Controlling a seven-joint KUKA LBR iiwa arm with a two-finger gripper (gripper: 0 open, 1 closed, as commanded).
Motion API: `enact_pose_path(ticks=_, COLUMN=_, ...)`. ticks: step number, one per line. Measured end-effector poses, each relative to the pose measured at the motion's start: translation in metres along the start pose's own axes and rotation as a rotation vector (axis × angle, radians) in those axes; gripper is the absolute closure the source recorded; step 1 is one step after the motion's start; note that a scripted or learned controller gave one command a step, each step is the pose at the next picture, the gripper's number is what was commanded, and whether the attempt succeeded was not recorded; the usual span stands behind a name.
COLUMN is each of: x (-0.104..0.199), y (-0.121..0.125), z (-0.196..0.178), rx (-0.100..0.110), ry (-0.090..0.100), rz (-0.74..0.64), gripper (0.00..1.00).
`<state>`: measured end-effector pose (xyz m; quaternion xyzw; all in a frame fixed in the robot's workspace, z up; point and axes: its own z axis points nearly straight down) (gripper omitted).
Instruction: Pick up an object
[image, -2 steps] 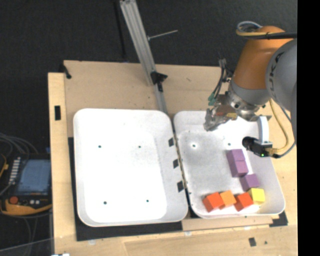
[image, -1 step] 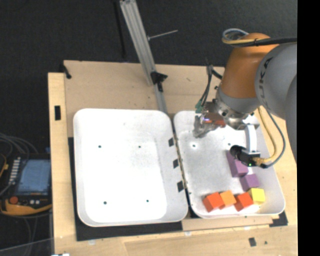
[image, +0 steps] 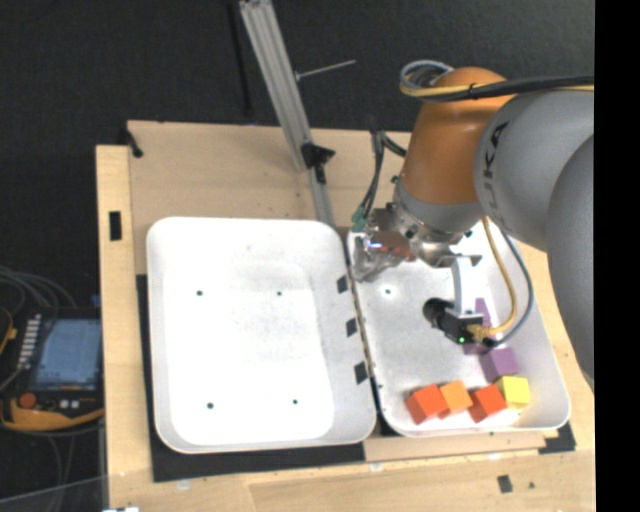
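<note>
Several blocks (image: 468, 398) bunched at right bin's (image: 400, 330) near edge, well apart from gripper (image: 375, 250) hanging by dividing wall. Claw state: cannot tell. Risk: descent here grabs nothing, or clips wall.

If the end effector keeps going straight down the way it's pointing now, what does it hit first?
Most likely the bare white floor of the right bin, close to its left wall. The end effector hangs over that upper left corner, well away from the blocks at the near edge. Depth is hard to judge from this slanted view.
</note>
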<state>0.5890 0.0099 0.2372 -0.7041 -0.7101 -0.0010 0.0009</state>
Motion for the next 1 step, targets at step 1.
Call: enact_pose_path(ticks=1, x=0.0603, y=-0.0104, z=-0.0011, rx=0.002, ry=0.000, rz=-0.001, gripper=1.00)
